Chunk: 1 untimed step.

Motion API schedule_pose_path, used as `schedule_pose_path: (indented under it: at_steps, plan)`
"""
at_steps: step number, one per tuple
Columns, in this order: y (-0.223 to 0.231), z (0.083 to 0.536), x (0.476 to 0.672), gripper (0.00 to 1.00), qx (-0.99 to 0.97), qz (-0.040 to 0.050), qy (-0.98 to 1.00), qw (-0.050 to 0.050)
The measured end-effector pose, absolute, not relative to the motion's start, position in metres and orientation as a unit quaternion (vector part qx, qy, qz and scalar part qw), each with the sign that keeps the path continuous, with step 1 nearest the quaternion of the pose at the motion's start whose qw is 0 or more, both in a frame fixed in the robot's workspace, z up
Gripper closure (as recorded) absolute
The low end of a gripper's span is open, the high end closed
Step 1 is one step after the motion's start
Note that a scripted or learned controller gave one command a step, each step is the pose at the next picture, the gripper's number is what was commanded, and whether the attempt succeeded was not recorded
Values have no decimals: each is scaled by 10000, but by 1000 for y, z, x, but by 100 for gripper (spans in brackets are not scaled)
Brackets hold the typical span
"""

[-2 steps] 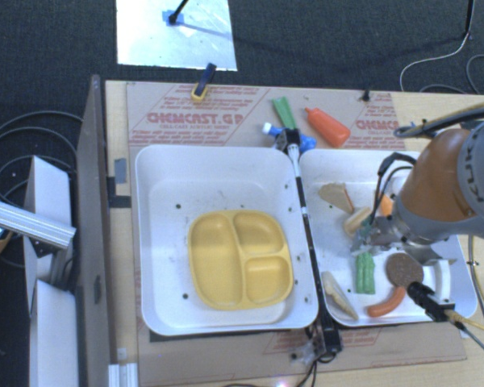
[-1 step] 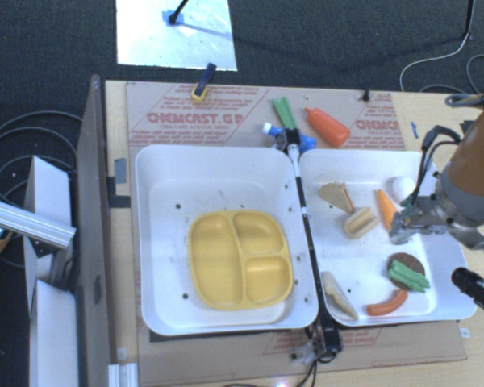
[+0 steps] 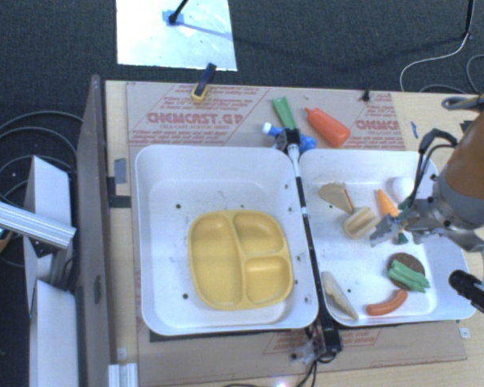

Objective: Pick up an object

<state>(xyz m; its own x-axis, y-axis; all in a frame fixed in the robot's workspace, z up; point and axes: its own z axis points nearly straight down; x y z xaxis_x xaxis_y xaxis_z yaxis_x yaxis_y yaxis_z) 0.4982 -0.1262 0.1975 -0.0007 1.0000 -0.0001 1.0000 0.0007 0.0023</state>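
Observation:
The right bin point(image 3: 339, 172) holds several toy foods: a tan wedge point(image 3: 335, 196), a beige roll point(image 3: 358, 221), an orange carrot piece point(image 3: 386, 202), a white egg point(image 3: 401, 186), a brown patty with a green bean on it point(image 3: 408, 271), a reddish sausage point(image 3: 385, 303) and a pale wedge point(image 3: 339, 295). My gripper point(image 3: 390, 230) hangs low over the bin's middle, just right of the beige roll and below the carrot piece. Nothing shows plainly between its tips.
The left bin point(image 3: 165, 176) carries a yellow divided plate point(image 3: 240, 258). Behind the bins on the cardboard lie an orange carrot point(image 3: 327, 127), a green stick point(image 3: 284, 114) and a blue clip point(image 3: 306, 143). The arm's body point(image 3: 477, 172) covers the right bin's right side.

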Motion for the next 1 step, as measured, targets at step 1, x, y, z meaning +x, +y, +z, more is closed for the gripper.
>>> schedule_pose_path:
  at_steps: [1]
  plan:
    - [-178,129,502,0,7083,-13,7059,-4]
